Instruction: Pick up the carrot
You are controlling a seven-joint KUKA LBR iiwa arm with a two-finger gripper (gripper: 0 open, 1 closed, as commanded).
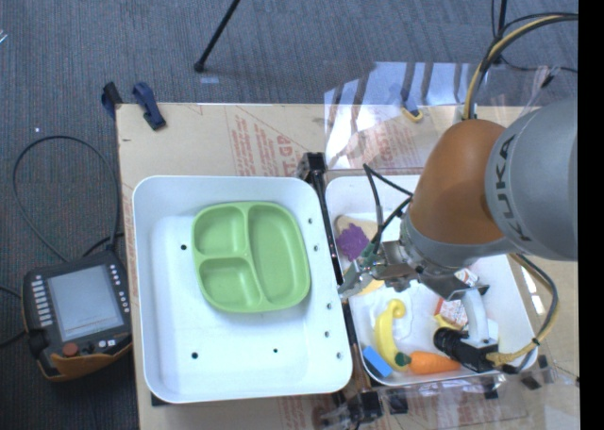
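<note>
The carrot (431, 363) is orange with a small green end. It lies flat near the front edge of the right bin (521, 287), pointing left and right. My gripper (376, 271) hangs over the left part of that bin, behind and to the left of the carrot and clearly apart from it. The grey arm with its orange band covers the bin's middle and back. Nothing shows in the gripper.
A yellow banana (388, 324) and a blue block (376, 360) lie just left of the carrot. A purple item (352, 241) sits by the bin's left wall, and a red-and-white packet (454, 308) under the wrist. The left bin (160, 343) holds a green divided plate (251, 256).
</note>
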